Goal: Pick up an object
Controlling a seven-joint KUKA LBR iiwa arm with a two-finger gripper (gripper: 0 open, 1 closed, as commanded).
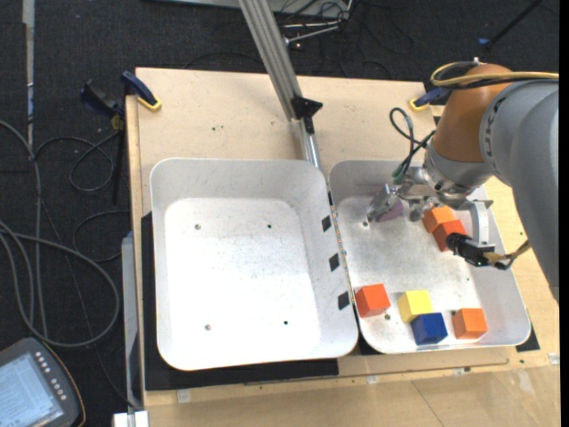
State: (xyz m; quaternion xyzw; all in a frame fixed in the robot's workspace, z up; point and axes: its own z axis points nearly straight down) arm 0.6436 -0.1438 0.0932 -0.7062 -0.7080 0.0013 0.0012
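Observation:
My gripper (392, 205) hangs low over the far part of the right bin (498, 305), under the grey arm with its orange band (462, 123). Just to its right lie two orange blocks (444, 225), touching each other. Near the bin's front edge sit an orange block (372, 299), a yellow block (414, 304), a blue block (429, 328) and another orange block (469, 323). Something small and purplish shows at the gripper's tip; I cannot tell what it is.
The left bin (169, 238) stands beside the right one, sharing a middle wall with black clips. A slanted metal pole (271, 47) crosses the back of the bench. Cables trail from the wrist over the right bin's far right corner.

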